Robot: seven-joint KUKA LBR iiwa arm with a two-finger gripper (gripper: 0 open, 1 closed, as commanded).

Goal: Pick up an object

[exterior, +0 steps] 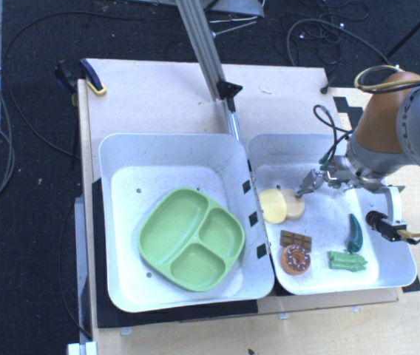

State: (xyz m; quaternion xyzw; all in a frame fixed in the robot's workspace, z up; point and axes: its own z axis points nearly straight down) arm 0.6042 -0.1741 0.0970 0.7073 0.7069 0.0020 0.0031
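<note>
Two white bins (121, 161) sat side by side. One green divided plate (191, 239) lay in the left; the right held five toy foods (295, 259).

You were working in a robotics lab or test cell, not a home or shop. A plain pale bench (166, 95) stood on dark carpet-like flooring, with loose black cables (328, 28) trailing across the floor behind it. A bare aluminium strut (199, 32) rose at a slant from the bench's rear on a metal floor stand. Two white bins (121, 161) sat side by side on the bench, holding toy food and a green divided plate (191, 239). A clamp (92, 78) gripped the bench's far left corner.
</note>
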